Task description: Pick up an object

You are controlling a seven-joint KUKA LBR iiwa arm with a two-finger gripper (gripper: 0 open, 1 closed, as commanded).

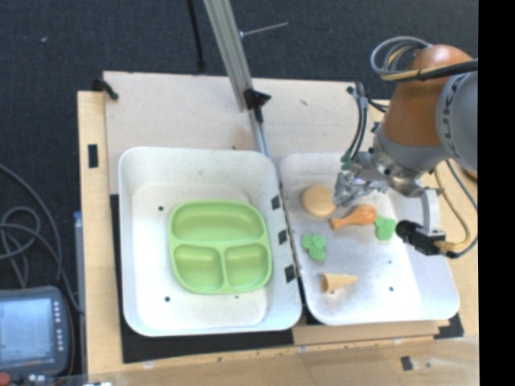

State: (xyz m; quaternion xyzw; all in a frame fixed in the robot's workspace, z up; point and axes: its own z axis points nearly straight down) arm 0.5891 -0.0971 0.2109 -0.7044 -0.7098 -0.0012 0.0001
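In the right bin (426, 284) lie a few small toy foods. A round tan bun (318, 201) sits near the bin's upper left part. Just to its right is an orange carrot (355, 217), lying on its side with its thin end pointing left. At the carrot's thick end there is a small green piece (385, 229), touching it or almost touching it. Lower down, a green broccoli (315, 246) sits near the bin's left wall. Below that, near the middle of the bin, lies a tan ice cream cone (338, 281).

The pincer (352, 188) is down low in the right bin, just above the carrot and right beside the bun. I cannot tell if it is gripping or let go, because the metal parts blur together. Nothing can be seen lifted up in it.

The grey arm (422, 115) with its orange band comes in from the upper right of the frame.

The left bin (145, 175) holds a light green tray (219, 245) with three sections. Both bins rest side by side on the pale wooden counter (177, 107). A silver pole (229, 43) slants up from the middle toward the top of the frame.
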